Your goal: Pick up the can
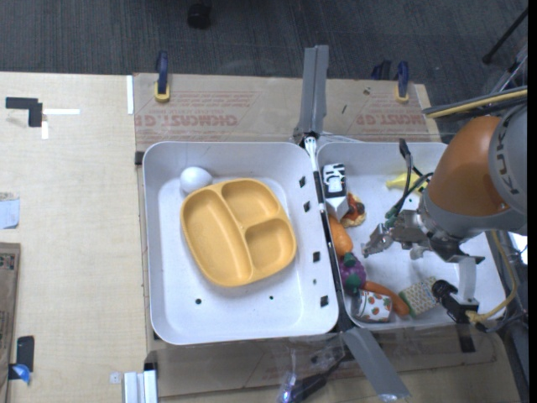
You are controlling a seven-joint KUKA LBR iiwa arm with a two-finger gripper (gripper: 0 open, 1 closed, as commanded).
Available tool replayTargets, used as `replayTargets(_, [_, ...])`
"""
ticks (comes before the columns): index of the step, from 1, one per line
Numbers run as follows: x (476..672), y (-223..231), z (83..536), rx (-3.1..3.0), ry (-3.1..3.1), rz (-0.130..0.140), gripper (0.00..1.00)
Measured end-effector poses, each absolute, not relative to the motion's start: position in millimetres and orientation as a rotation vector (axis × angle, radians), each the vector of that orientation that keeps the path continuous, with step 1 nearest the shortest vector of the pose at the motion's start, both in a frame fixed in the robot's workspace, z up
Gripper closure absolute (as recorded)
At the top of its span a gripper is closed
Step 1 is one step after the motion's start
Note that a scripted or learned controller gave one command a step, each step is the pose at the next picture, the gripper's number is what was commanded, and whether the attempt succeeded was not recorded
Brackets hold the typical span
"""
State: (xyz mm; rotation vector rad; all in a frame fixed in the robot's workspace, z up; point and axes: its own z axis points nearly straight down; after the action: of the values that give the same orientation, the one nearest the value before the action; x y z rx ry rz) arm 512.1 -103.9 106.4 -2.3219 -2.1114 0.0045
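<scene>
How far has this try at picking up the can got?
Nothing looks done yet. A small red-and-white printed can lies on the floor of the right white bin, near its front edge beside a carrot-like orange piece. The gripper hangs above the bin's middle, apart from the can, nothing visibly between its fingers. Reaching, grasping and lifting remain.

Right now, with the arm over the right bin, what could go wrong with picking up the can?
1. Two things could pass for the can: a black-and-white container and a white-and-red container. The wrong one might get targeted.
2. Both sit against the right bin walls, so there is probably little room for a grasp.
3. An orange carrot and a purple toy crowd that side, and the arm may catch one instead.
</scene>
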Motion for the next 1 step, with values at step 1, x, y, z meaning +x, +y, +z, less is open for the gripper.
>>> replayTargets(1, [565.3, -88.9, 190.8, -2.545, -1.841, 0.005, 0.00])
